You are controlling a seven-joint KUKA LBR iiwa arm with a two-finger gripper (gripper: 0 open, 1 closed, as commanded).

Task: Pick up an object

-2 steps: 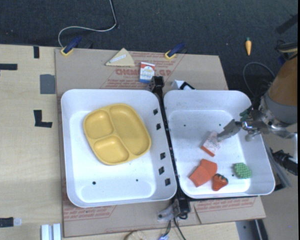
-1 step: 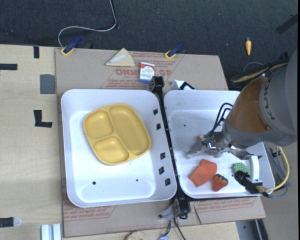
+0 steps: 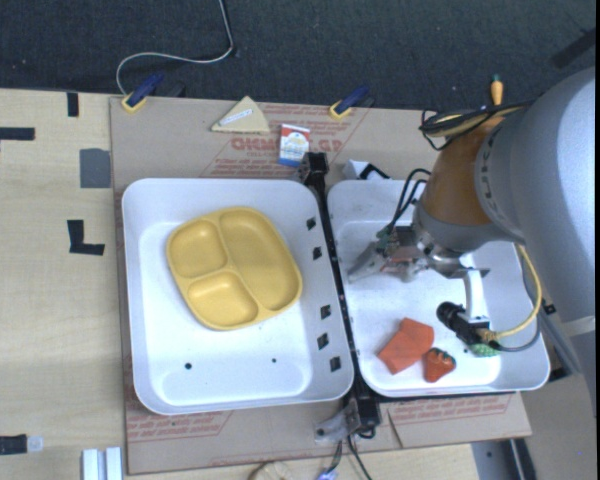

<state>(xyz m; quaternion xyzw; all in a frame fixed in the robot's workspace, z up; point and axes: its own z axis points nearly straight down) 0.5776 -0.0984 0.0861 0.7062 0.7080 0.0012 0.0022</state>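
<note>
An orange-red block (image 3: 407, 346) lies in the right bin (image 3: 510, 373) near its front edge, with a small red strawberry-like piece (image 3: 438, 366) touching its right side. My gripper (image 3: 378, 257) hangs low over the left middle of the same bin, up and to the left of the block and apart from it. Nothing shows in its grasp. The grey arm with its orange band (image 3: 460, 183) covers the bin's upper right part and hides what lies beneath.
A yellow divided plate (image 3: 233, 266) sits in the left bin (image 3: 150, 368). A black divider (image 3: 330, 288) runs between the bins. Behind them on the cardboard lie a small red-and-white box (image 3: 294, 145) and a pale wedge (image 3: 243, 117). A black cable plug (image 3: 460, 319) hangs over the right bin.
</note>
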